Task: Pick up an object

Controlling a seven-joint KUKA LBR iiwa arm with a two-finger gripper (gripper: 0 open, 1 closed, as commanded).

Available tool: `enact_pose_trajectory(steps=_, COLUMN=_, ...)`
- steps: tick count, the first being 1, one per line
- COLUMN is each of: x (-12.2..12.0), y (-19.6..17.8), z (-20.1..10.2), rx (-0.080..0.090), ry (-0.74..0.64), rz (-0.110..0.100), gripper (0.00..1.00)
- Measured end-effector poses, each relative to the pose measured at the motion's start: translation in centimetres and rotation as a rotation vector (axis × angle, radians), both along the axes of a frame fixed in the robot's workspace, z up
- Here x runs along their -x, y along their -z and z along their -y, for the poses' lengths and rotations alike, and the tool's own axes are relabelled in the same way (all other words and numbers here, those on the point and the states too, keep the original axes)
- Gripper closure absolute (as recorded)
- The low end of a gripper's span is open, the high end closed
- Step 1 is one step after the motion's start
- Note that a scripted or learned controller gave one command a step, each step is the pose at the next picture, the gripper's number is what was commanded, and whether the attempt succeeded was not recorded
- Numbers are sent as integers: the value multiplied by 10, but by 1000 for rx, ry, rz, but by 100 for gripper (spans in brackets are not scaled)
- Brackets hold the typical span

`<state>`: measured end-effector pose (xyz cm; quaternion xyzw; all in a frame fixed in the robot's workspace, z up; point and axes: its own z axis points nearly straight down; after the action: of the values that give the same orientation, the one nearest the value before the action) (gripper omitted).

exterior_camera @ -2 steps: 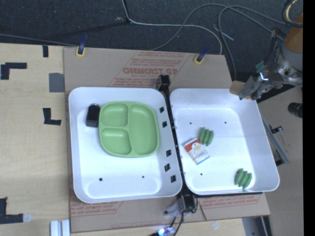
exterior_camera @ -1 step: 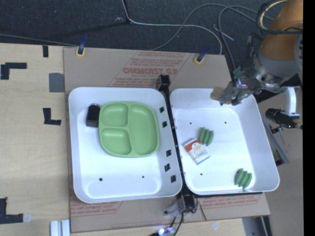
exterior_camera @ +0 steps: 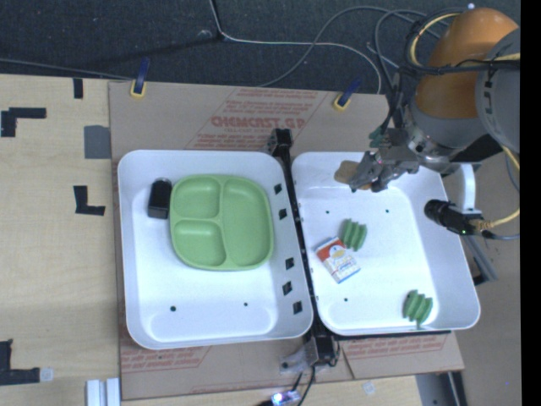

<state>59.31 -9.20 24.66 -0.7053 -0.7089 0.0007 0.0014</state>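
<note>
Gripper [exterior_camera: 373,174] over the right bin's [exterior_camera: 439,260] back edge, finger state impossible to tell.
In that bin: small box [exterior_camera: 338,260] near middle, green pieces [exterior_camera: 353,234] just behind it, more green [exterior_camera: 418,306] at front corner.

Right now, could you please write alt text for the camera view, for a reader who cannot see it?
The gripper hovers over the far edge of the right bin, which holds two green pieces and a small red-and-white carton. The left bin holds a green divided plate with a small black object at its left.
</note>
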Motion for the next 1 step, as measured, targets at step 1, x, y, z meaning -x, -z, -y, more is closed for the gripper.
enact_pose_trajectory(steps=1, x=5, y=16, z=-50, rx=0, ry=0, rz=-1, gripper=100)
